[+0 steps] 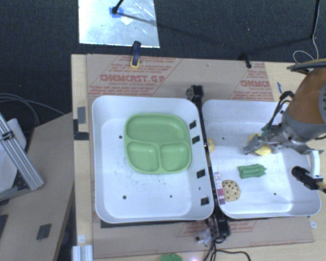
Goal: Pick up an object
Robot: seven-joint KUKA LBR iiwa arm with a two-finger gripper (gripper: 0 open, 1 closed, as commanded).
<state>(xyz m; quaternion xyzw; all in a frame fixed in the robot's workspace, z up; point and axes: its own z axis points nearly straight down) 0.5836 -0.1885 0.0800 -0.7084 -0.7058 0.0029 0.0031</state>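
Note:
My gripper (257, 143) reaches into the right bin (233, 118) from the right and sits low over a small yellow object (264, 150), touching or just above it. Whether the yellow object is gripped is hidden by the wrist. A green toy piece (252, 171) lies just in front of the gripper on the bin floor. A round brown speckled cookie (230, 189) rests near the bin's front left corner. A small yellow bit (210, 144) sits against the divider between the bins.
The left bin (108, 189) holds a light green divided plate (156, 143). The arm's grey and orange body (315, 105) covers the right bin's right side. Black clips (196, 92) line the divider. Cables run along the bench's right edge.

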